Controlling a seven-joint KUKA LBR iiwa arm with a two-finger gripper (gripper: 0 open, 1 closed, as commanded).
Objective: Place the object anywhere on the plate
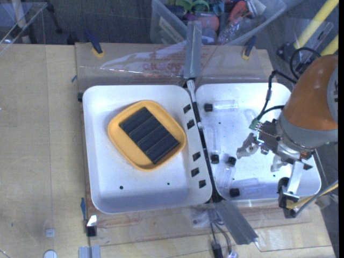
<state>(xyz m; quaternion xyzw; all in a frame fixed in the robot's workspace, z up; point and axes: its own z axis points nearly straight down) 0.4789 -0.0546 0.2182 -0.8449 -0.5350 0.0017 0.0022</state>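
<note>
Pale wood worktop point(37, 144) carries two shallow white bins side by side, split by a raised divider point(199, 144) with dark tabs along it. The left bin point(102, 187) holds a yellow plate point(121, 141), rounded-square, sitting slightly rotated in the bin's upper middle; a dark ribbed rectangular block point(149, 135) lies flat on it, centred and well inside the plate rim. Bare white floor runs all round the plate, widest toward the near edge and near-left corner. The right bin point(236, 98) is more cluttered: small clear vials with black caps are scattered about, one point(220, 106) near the far wall and others near the divider and near edge. The arm point(314, 98) comes in from the right, its orange band over the bin's right side, and the gripper point(260, 149) hangs low over the right bin's middle; whether it is wide or narrow cannot be told, and nothing is visibly held. Behind the bins sit a strip of clear plastic sheet point(156, 63) and a clear tub point(215, 9) of coloured items. Open worktop lies to the left of the bins.
</note>
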